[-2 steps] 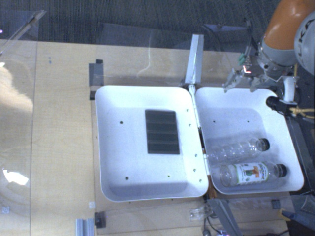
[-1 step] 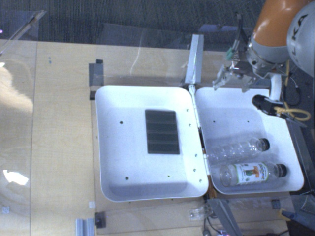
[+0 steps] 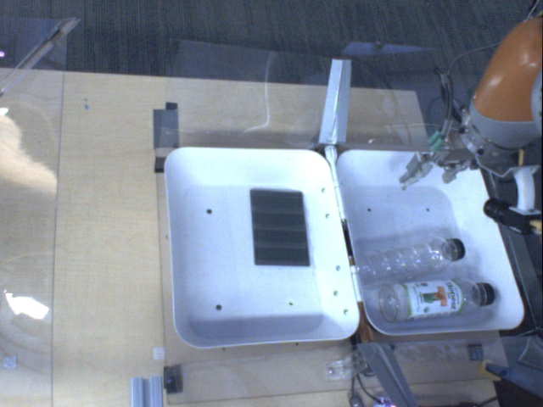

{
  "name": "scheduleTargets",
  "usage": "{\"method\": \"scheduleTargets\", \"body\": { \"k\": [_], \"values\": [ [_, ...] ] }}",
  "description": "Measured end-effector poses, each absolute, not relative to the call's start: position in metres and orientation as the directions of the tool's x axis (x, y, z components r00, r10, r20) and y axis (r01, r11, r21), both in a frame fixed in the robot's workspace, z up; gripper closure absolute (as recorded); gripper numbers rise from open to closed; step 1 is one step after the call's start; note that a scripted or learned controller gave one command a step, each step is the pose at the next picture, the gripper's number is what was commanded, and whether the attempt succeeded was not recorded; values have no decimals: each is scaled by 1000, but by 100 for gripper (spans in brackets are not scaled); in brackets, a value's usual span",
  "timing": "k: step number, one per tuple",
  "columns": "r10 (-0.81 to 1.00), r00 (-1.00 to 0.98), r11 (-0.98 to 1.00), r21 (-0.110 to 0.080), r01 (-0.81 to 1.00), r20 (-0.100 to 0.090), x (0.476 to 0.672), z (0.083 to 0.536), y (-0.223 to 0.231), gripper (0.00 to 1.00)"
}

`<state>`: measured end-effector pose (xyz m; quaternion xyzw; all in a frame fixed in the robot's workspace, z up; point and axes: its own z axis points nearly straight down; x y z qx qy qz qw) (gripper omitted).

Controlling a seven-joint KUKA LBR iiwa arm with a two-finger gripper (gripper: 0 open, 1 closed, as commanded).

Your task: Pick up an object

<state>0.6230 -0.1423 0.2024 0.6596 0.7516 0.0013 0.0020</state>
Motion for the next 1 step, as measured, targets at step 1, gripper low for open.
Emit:
{"method": "scheduleTargets", "body": {
  "k": [1],
  "values": [
    [991,-131,131,12,991,-3,625,215,-142,100]
  ]
}}
